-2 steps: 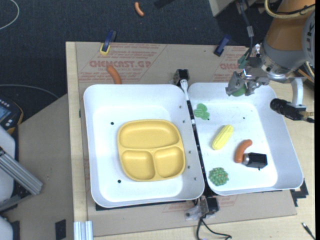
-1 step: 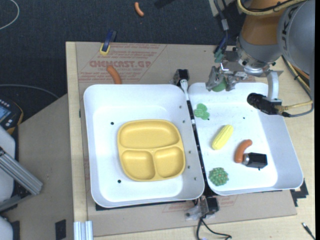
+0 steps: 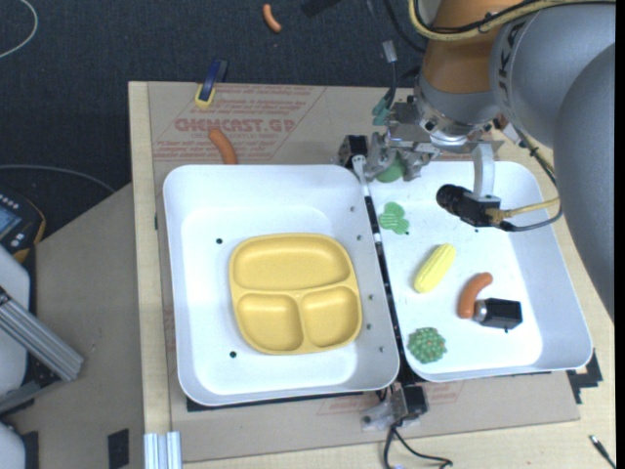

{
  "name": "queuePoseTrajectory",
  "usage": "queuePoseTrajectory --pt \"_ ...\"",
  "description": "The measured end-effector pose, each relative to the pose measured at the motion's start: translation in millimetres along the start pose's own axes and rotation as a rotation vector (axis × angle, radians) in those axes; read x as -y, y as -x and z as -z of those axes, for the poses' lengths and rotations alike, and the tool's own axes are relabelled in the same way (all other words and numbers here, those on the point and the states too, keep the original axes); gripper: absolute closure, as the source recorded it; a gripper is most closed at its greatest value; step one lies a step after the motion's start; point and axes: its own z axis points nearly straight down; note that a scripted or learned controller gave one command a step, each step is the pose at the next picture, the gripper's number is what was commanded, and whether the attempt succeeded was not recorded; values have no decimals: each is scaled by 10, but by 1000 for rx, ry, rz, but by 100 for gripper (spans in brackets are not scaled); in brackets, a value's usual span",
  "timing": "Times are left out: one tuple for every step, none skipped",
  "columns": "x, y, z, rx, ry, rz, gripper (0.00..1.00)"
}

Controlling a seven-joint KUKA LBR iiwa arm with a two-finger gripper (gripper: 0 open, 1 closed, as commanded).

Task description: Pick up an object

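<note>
The gripper is seen low over the far left corner of the right bin, close against the rim where the two bins meet. Whether it is open or closed cannot be told, since the wrist hides it from above. A small green piece is seen right at its tip; it may be gripped, but that is not shown clearly.

Loose objects are spread over the rest of the right bin. A green leafy piece lies just below the gripper, near the shared rim. A yellow corn cob is set at a slant near the middle. An orange sausage lies to its right, touching or almost touching a black block. A round green knobbly piece sits at the near edge.

Bare floor is left along the right side of this bin and between the corn cob and the gripper.

The left bin is taken up largely by a yellow divided tray, with bare white floor left around it on all sides.
</note>
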Motion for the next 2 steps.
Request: queuePoseTrajectory --pt "113 -414 76 0 0 -1 100" --pt "95 -312 130 2 4 -6 100"
